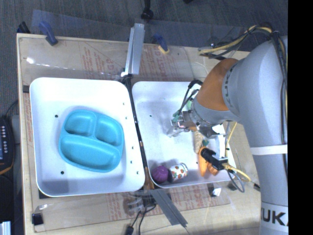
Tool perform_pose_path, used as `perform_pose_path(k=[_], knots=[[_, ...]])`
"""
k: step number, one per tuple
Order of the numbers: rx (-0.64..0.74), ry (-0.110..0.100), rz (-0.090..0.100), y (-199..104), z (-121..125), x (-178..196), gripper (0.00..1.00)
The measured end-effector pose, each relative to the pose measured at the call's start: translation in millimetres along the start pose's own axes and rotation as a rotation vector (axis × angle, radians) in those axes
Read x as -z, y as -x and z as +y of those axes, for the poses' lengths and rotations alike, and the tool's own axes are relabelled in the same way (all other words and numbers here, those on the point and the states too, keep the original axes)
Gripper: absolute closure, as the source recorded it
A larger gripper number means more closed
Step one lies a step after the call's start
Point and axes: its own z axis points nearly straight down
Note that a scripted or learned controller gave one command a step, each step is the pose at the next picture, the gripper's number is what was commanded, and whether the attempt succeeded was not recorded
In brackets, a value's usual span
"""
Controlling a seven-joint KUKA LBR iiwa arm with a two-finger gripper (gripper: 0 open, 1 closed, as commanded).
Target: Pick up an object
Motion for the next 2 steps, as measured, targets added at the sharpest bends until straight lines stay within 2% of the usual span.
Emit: perform_pose_path(k=[1,2], knots=[[0.001,0.0,0.0,-0.4,0.1,0.0,0.0],[0.003,0.0,0.001,-32.5,-83.5,-0.1,0.0]])
